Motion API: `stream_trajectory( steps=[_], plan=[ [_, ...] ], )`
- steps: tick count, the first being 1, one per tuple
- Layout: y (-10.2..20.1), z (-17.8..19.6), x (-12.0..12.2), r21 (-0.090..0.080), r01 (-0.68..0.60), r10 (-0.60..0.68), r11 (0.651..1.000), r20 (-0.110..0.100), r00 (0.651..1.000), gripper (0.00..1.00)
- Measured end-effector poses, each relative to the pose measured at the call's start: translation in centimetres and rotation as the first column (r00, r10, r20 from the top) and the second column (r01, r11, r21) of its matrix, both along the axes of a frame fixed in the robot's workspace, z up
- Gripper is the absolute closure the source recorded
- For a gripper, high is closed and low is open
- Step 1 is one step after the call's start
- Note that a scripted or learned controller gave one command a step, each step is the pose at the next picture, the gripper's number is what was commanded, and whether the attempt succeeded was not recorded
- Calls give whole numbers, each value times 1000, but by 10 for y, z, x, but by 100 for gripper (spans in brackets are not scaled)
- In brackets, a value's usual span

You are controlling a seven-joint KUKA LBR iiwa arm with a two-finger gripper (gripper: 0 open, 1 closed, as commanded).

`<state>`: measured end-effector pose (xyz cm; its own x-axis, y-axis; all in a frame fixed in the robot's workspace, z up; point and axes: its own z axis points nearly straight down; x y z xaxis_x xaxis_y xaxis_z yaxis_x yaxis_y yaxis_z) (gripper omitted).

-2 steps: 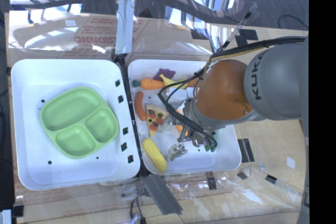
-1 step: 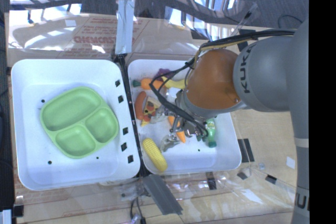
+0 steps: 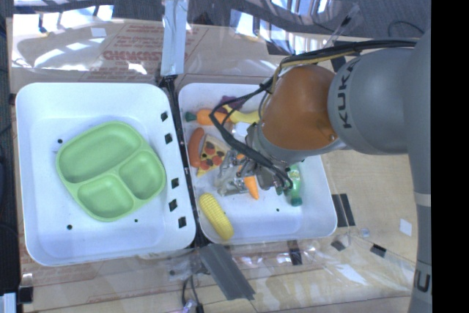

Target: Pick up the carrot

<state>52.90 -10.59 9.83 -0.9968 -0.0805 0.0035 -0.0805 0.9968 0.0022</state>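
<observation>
The carrot (image 3: 253,188) is a small orange piece in the middle of the right bin (image 3: 315,220), with only its lower end showing from under the gripper. My gripper (image 3: 236,178) is down inside that bin, right on the carrot's left side and touching or nearly touching it. The arm's orange band and grey wrist hang over the bin's centre and hide the rest of the carrot, and I cannot make out whether it is gripped.
Around the gripper in the right bin lie a yellow corn cob (image 3: 216,217), a pizza slice (image 3: 213,153), a hot dog (image 3: 195,146), a green item (image 3: 294,188) and a banana (image 3: 236,114). The left bin (image 3: 37,231) holds a green divided plate (image 3: 110,170).
</observation>
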Motion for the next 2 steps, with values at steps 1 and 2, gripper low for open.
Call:
stream_trajectory(
  steps=[1, 2],
  plan=[
    [26, 182, 14, -4, -110, 110, 994, 11, 994, 100],
    [37, 89, -44, 2, -152, 152, 988, -6, 988, 100]
  ],
)
